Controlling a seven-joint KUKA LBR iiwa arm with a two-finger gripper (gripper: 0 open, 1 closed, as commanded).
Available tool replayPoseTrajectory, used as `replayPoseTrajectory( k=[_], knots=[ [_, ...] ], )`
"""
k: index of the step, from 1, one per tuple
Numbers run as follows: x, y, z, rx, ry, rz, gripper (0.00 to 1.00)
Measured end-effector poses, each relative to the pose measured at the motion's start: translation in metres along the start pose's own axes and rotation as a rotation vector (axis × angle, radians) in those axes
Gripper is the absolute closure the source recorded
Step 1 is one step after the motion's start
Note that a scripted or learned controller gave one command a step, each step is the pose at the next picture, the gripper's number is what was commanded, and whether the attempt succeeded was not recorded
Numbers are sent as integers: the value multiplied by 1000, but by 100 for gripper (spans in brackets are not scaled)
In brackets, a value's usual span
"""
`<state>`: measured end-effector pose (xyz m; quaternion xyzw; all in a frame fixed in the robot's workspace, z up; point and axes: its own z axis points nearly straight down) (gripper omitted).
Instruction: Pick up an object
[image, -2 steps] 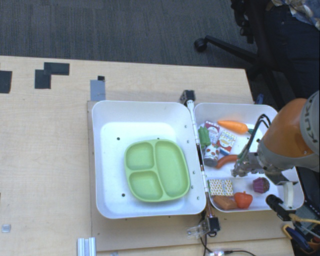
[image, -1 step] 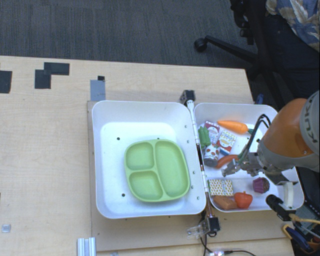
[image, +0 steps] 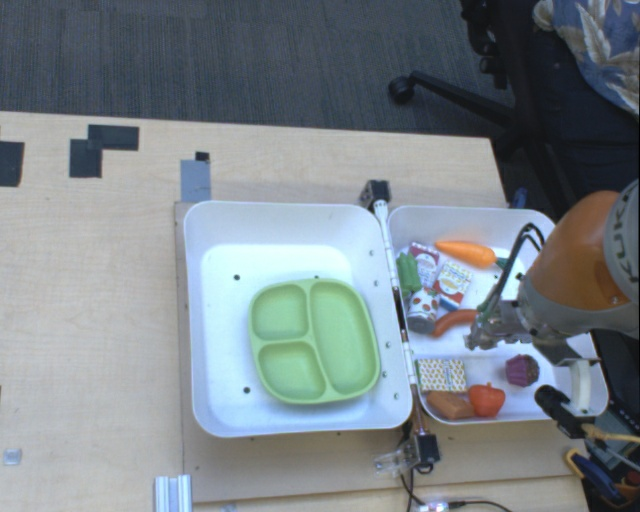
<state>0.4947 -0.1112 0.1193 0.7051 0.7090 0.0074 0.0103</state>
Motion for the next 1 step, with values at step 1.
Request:
replayPoseTrajectory(
  k=[1],
  knots=[
    [0,0,0,0,0,0,0]
  ],
)
